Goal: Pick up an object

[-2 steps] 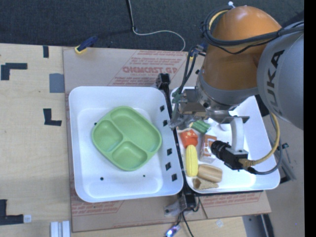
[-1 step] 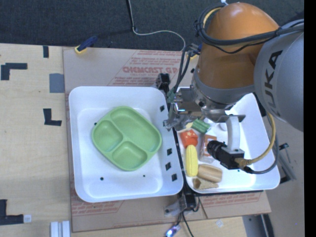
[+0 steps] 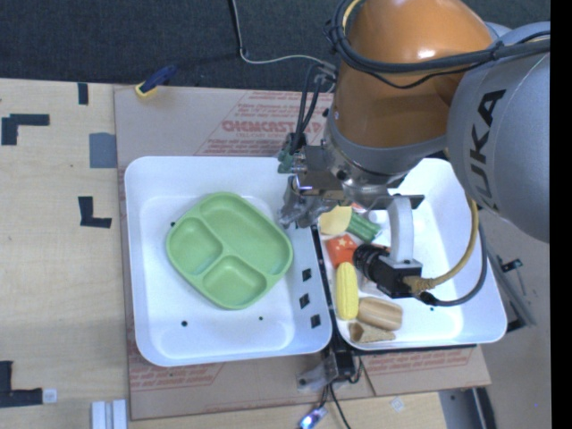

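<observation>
The right bin (image 3: 447,324) holds several toy foods along its left side: a pale yellow piece (image 3: 336,220), a green piece (image 3: 363,228), a red-orange piece (image 3: 340,250), a yellow corn cob (image 3: 346,290) and a tan bread roll (image 3: 379,313). My gripper (image 3: 299,206) hangs under the large orange wrist band (image 3: 407,56), low over the divider between the two bins and just left of the yellow piece. The wrist hides much of the gripper. I see no object held in it.
A light green divided plate (image 3: 230,250) lies in the left bin (image 3: 147,239). A black camera unit with a cable (image 3: 389,273) hangs from the wrist over the right bin. The arm's grey body (image 3: 514,132) covers the right bin's far right.
</observation>
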Action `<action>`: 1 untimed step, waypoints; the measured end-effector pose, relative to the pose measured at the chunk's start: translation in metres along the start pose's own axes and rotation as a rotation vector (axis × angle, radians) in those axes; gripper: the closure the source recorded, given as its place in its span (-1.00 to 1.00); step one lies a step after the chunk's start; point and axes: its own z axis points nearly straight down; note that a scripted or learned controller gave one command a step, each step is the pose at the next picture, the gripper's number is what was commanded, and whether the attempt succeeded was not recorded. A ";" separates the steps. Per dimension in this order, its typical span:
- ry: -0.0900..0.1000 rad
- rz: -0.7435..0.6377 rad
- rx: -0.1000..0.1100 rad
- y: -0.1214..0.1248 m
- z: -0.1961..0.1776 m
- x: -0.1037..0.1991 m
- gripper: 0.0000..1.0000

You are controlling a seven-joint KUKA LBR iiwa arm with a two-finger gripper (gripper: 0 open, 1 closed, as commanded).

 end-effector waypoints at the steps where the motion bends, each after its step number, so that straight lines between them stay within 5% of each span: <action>1: -0.006 0.001 0.008 0.001 -0.006 -0.001 1.00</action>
